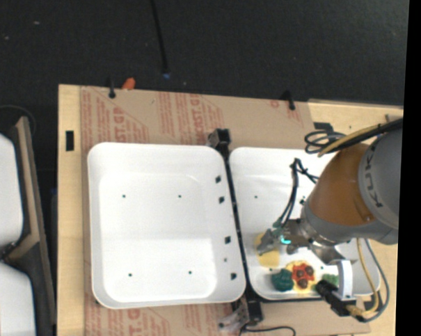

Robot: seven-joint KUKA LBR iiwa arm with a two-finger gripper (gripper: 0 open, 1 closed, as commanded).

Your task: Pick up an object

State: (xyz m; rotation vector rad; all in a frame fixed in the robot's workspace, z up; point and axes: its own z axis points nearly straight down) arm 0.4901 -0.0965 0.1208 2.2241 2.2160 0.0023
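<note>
In the camera view the arm reaches in from the right over the right bin (259, 173). Its gripper (275, 239) hangs low over the bin's front part, just above a pale yellow object (268, 258). Close by in the same bin lie a teal-green object (282, 280), a red object (303, 272) on something yellow, and a small green piece (329, 280). The arm's orange band (338, 187) and grey body cover the bin's right side. I see nothing held between the fingers.
The left bin (159, 224) lies beside the right one, with a black clamp rail (229, 213) between them. Both rest on a cardboard sheet (143, 115) on the bench. Cables (323, 139) loop near the arm's upper side.
</note>
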